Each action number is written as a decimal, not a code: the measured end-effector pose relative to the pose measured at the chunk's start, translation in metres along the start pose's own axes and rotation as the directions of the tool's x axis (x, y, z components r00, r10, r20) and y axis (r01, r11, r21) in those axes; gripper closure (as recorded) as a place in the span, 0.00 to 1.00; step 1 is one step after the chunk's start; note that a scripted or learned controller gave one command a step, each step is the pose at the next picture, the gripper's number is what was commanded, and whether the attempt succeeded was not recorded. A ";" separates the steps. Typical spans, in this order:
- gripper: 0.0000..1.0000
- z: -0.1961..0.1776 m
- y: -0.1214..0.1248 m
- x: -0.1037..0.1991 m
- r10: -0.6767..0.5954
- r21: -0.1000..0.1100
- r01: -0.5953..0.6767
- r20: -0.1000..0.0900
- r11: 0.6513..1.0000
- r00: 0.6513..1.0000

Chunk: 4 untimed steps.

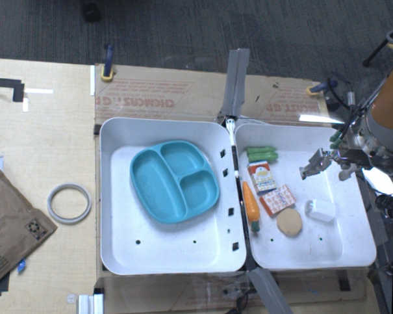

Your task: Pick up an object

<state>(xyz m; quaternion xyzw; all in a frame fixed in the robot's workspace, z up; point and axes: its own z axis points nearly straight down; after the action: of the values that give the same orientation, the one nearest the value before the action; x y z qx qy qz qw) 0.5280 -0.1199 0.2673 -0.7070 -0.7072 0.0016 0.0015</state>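
two shallow white bins sit side by side on the surface (41, 146), their inner rims meeting along a middle divider. the left bin (114, 247) holds a teal divided plate (174, 181) near its centre, with bare white floor all round it, widest toward the near rim. the right bin (348, 251) has its things crowded against the divider side: a green pepper (261, 153) near the far rim, a small carton (262, 176) just below it, an orange carrot (250, 202) lying along the divider, a red-and-white packet (278, 199) beside the carton, and a tan round cookie (288, 222) just nearer. a white block (321, 210) lies apart, toward the right rim, with open floor in front of it. the hand (311, 166) hangs over the right bin's far right part, up and slightly left of the white block and well right of the carton; i cannot tell how far it is open, and nothing shows in it. on the surface left of the bins lie a tape ring (70, 201) and a brown cardboard box (8, 226).
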 end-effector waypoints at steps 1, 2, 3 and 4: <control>0.00 0.112 0.008 0.025 -0.072 0.000 0.072 0.000 0.997 0.997; 0.00 0.176 0.034 0.021 -0.119 -0.003 0.119 0.000 0.993 0.993; 0.00 0.176 0.034 0.021 -0.119 -0.002 0.119 0.000 0.993 0.993; 1.00 0.168 0.034 0.020 -0.115 0.000 0.115 0.000 0.993 0.993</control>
<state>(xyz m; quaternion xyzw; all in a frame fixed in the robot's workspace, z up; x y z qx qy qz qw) 0.5607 -0.1001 0.0989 -0.6650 -0.7469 0.0014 0.0014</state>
